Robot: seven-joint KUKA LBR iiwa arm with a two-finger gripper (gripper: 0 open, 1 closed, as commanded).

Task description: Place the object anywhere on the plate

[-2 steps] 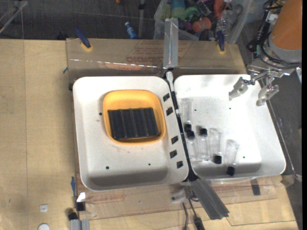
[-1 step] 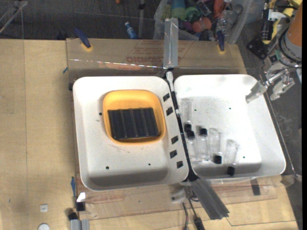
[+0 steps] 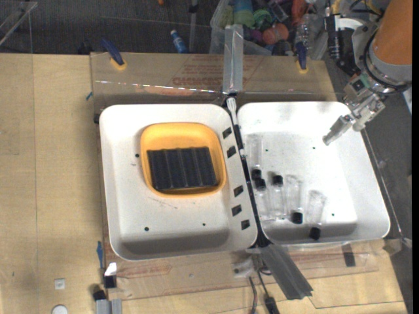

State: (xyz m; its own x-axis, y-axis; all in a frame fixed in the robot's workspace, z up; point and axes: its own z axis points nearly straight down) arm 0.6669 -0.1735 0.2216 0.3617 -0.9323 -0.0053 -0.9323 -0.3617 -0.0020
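Observation:
A yellow-orange plate [image 3: 180, 131] lies in the left bin [image 3: 124, 214]. On it rests a black ribbed rectangular piece [image 3: 182, 169]. Several clear vials with black caps lie in the right bin [image 3: 366, 195], near its left and front sides; one vial [image 3: 255, 148] is by the divider and another vial [image 3: 316, 205] sits nearer the front. My gripper [image 3: 337, 131] hangs over the right bin's back right part, well away from the vials and the plate. Nothing shows in it.
A divider with black tabs [image 3: 234, 175] runs between the bins. A box of coloured toys [image 3: 275, 8] stands behind the bench. Blue clamps [image 3: 114, 56] hold a sheet at the back edge.

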